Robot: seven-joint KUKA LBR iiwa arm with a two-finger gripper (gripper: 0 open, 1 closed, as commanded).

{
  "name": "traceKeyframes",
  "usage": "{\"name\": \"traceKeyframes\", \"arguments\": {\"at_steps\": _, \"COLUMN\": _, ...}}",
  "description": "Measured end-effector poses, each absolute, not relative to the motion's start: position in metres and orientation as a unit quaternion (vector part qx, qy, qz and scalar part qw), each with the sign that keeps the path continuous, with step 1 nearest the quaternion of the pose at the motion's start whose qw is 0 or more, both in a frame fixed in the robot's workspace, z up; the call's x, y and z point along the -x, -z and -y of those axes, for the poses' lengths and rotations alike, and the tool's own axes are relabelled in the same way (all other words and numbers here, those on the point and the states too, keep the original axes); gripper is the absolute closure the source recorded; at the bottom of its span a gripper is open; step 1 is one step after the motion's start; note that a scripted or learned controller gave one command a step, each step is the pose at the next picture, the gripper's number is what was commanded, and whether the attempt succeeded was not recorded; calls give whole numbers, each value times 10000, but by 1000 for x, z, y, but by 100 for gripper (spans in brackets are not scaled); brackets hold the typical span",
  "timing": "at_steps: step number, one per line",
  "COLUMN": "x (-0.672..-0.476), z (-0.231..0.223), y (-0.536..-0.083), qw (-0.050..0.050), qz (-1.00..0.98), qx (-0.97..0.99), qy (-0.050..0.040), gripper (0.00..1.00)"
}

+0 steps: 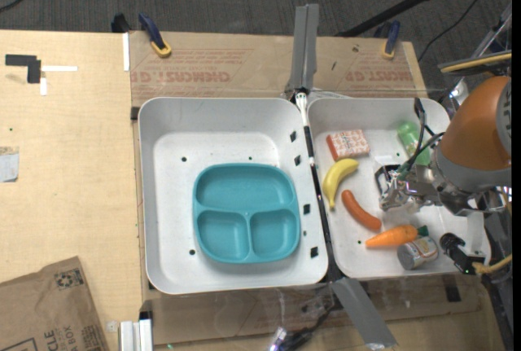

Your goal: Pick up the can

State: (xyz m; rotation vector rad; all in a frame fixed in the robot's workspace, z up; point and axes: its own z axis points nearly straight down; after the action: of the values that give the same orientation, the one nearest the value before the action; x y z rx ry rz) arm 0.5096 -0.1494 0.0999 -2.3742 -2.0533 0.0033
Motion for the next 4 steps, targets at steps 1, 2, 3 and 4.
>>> {"name": "traceKeyframes", "arguments": {"at_steps": 1, "x": -497, "z": 66, "y": -209, "qw": 6, "qz": 5981, "qx": 8014, "qy": -15, "gripper": 100}}
{"name": "traceKeyframes", "arguments": {"at_steps": 2, "x": -547, "z": 10, "y": -253, "qw": 5, "qz": 5758, "qx": 8176, "qy": -25, "gripper": 100}}
{"name": "traceKeyframes", "arguments": {"at_steps": 3, "x": -593, "z": 16, "y": -257, "qw": 2, "qz": 5334, "qx": 8459, "qy": -27, "gripper": 100}}
{"name": "traceKeyframes", "arguments": {"at_steps": 4, "x": -553, "z": -6, "y": -267, "qw": 5, "qz": 5314, "qx": 8471, "qy": -29, "gripper": 100}}
